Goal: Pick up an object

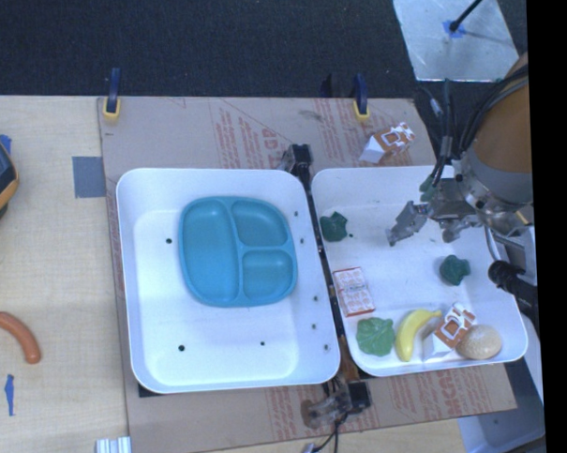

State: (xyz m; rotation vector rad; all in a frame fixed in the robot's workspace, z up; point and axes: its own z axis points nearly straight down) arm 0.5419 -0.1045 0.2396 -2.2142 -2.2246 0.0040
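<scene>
**benchwatcher:** Wooden counter [51,269] first, then the two white bins. Left bin [158,358] has a blue divided plate [238,251] in it, right bin [385,184] has all the small stuff.

**gripfan:** Yep: green broccoli piece [376,336], banana [413,333], bread roll [479,342], red card [353,291], two dark green bits [334,227] [454,269]. Sausage [18,337] sits out on the counter, far left.

**benchwatcher:** And the jaws?

**gripfan:** Gripper [410,222] hangs over the right bin's upper part, jaws spread, nothing between them.

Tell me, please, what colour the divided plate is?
Light blue; the divided plate shows in the camera view.
</scene>
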